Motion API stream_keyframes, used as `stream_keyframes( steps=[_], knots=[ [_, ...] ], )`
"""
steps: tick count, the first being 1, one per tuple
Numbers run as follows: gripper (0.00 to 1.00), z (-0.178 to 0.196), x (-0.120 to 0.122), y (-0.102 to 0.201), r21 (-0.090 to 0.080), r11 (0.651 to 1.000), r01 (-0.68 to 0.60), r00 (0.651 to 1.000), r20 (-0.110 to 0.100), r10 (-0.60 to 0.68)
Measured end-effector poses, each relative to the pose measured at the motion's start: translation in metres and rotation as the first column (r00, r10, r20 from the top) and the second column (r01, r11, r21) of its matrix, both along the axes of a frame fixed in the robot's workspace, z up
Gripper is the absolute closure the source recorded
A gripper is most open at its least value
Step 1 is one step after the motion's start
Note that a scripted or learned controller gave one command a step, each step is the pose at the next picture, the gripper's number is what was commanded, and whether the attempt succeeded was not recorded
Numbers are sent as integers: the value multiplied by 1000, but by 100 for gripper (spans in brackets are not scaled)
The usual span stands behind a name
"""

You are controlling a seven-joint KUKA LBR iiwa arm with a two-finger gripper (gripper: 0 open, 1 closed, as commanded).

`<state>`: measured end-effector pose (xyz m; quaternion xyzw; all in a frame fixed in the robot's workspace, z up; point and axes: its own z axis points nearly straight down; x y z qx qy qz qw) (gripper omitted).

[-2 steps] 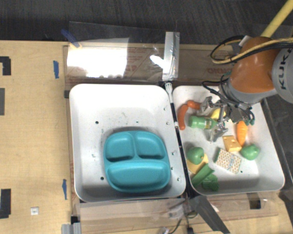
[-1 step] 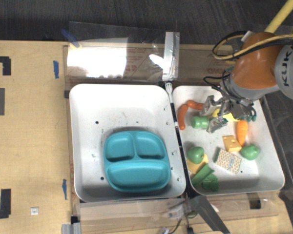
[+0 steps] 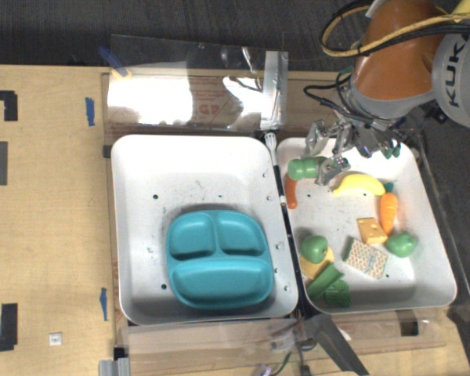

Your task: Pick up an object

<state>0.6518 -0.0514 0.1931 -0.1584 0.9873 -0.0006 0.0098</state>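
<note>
Gripper [image 3: 329, 161] low over right bin [image 3: 435, 245], at its far-left corner.
Jaws' opening: cannot tell, nothing visibly held; green toy [image 3: 303, 168] just beside them, banana [image 3: 359, 184] near, teal tray [image 3: 218, 258] in left bin [image 3: 137, 171].

Probably a robotics lab: a wooden bench [image 3: 39, 233] with black tape marks, two white bins [image 3: 133, 163], KUKA arm [image 3: 407, 45] cabled at 1 o'clock

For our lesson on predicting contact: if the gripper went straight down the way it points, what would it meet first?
Probably the yellow banana or the green toy beside it; the gripper hangs between them over the right bin. Depth is unclear from this slant.
</note>
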Motion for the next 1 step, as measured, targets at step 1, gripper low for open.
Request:
stream_keyframes(
  steps=[1],
  knots=[
    [100,104,17,-50,-4,1000,-18,1000,-1,18]
  ],
)
